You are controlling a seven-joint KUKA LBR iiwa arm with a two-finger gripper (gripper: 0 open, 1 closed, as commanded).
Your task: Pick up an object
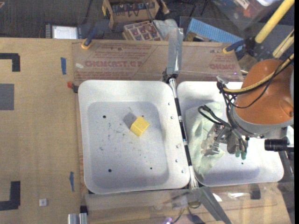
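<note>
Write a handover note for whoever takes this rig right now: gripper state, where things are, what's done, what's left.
Gripper: low in the right bin, above pale crumpled material; whether it is open or shut cannot be made out, and no object is seen in its grasp.
Yellow block: lying alone near the middle of the left bin, apart from the arm.
Done: no pick is confirmed.
Left: get an object into the gripper and lift it. The yellow block looks like the clearest target, though the arm is over the other bin.

Open floor surrounds yellow block (139,126) in left bin (93,171).
</note>
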